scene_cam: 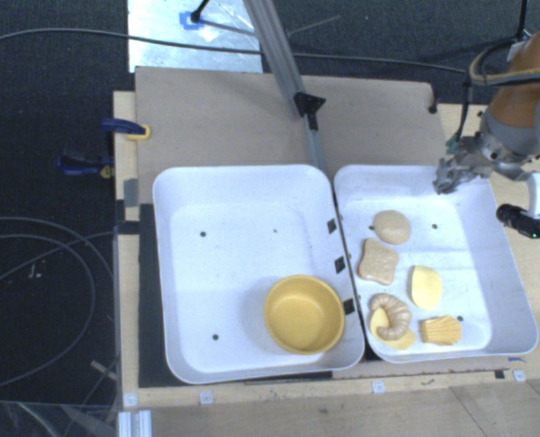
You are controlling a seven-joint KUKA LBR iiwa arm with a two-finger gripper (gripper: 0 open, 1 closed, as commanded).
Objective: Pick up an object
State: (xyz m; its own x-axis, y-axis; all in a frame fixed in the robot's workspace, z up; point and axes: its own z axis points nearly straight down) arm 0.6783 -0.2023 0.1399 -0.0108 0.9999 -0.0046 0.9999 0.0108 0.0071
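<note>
objects: 5 small food-like items, all in right bin [488, 271], none lifted.
round bun [391, 227]: 1, tan, nearest bin's far side, left-centre.
bread slice [377, 262]: 1, beige, squarish, just below bun, near divider side.
yellow oval piece [425, 287]: 1, pale yellow, right of bread slice, apart from it.
croissant [390, 314]: 1, curled, tan, lying on a yellow flat bit at bin's near-left corner; what's under it hard to id.
ridged yellow piece [441, 330]: 1, orange-yellow, near edge, just right of croissant.
yellow bowl [304, 313]: 1, upright, in left bin [197, 198], near-right part, close to the wall between bins.
bins: 2, white, shallow, side by side, rims touching.
gripper [447, 178]: over far-right corner of right bin, well apart from all 5 items, nothing seen btwn fingers.
jaws: too small/dark, can't tell if spread or closed.
arm [524, 107]: comes in from right, orange band up top, wrist angled down-left; upper part cut off by frame edge.
other: 1 grey pole [279, 48] slanting across the board behind bins; 2 clamps [106, 148] at left edge; cables [33, 271] on dark floor.
</note>
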